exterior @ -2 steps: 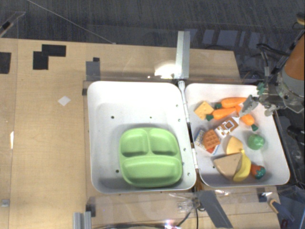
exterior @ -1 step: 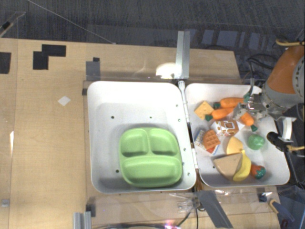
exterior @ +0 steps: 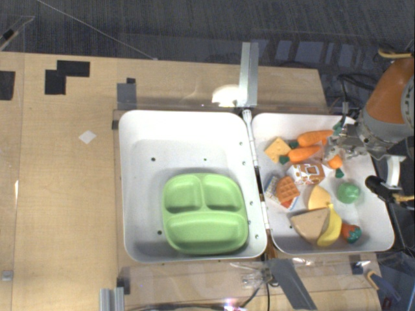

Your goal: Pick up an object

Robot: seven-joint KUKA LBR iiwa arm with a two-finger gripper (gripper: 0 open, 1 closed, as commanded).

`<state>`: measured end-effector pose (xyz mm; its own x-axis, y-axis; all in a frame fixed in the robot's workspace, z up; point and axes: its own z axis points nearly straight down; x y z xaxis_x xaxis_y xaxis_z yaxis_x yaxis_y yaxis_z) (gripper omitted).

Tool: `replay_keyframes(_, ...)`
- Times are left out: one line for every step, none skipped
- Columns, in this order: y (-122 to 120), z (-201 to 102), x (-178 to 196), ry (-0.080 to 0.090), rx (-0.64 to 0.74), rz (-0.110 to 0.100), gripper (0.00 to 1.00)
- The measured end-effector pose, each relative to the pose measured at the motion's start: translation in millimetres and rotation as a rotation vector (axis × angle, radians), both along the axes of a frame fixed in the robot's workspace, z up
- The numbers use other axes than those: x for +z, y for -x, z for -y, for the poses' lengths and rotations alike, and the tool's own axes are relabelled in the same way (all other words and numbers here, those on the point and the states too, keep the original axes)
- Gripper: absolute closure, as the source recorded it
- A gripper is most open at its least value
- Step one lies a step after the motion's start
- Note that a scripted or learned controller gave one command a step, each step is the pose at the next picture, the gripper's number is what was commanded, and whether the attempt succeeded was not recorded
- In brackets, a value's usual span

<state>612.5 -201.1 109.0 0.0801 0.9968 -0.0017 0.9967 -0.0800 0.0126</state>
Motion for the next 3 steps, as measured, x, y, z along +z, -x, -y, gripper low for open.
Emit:
replay_keyframes(-29, -83, 83, -0.003, -0.112, -0.007, 1.00)
replay_keyframes(6, -85, 21, -0.003, -0.155, -0.008, 1.00)
replay_keyframes(39, -125, 96, -0.003, -0.025, -0.008, 1.00)
